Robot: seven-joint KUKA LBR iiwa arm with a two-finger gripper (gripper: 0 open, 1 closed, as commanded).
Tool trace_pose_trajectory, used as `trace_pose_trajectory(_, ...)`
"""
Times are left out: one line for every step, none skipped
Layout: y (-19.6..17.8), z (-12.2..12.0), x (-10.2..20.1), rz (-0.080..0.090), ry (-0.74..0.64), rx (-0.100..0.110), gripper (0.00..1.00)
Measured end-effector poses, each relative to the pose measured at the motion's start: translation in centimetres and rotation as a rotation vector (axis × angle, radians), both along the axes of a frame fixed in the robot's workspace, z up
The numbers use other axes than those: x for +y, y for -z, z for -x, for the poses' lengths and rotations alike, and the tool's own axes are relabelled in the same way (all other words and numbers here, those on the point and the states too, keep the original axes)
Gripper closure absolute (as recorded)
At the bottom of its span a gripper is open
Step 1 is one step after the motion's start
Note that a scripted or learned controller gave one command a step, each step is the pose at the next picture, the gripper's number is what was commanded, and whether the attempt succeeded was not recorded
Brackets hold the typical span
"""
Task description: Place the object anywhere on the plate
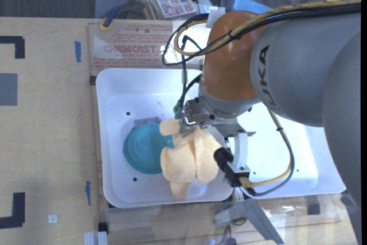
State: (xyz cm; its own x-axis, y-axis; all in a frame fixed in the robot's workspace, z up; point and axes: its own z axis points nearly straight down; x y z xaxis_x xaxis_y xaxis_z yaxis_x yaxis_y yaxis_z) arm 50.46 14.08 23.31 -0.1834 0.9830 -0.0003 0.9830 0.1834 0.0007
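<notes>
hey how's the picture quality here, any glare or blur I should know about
Camera view: the right bin is blown out by glare, nearly featureless white. The left bin is evenly lit, and the plate and yellow object read clearly. The arm looms large and slightly soft, hiding the hand.

Plate (pixel 142 149) is lying in left bin (pixel 114 94), w/ soft toy (pixel 186 160) overlapping plate's right edge. Arm (pixel 275 60) is hanging over both bins on desk (pixel 46 123).
</notes>
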Motion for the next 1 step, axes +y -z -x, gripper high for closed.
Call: trace_pose_trajectory(-0.03,-0.01,0.00,0.000,0.000,-0.001,0.00)
